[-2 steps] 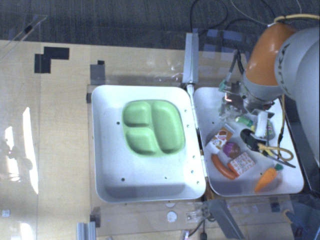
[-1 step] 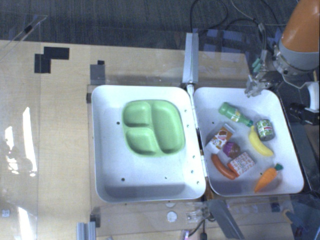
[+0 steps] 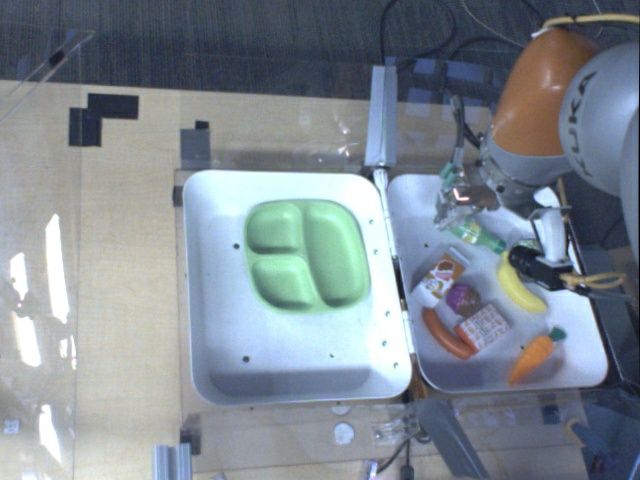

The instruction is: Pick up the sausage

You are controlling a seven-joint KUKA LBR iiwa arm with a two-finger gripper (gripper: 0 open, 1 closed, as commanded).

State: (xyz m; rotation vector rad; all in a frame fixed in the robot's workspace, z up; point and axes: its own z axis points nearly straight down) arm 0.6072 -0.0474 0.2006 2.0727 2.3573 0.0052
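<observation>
The sausage (image 3: 447,334) lies untouched at the near-left of the right bin (image 3: 590,368), against the small red box (image 3: 484,326). The gripper (image 3: 458,200) hangs over the bin's far end; its grip I cannot tell. Reaching is the step in hand: it must travel nearer, past the milk carton (image 3: 438,280), then descend.

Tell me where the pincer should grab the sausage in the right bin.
Grip the sausage at its lower-left half, coming from above with the jaws across its width. It lies flat and slanted, and the red-patterned packet crowds its right end.
</observation>
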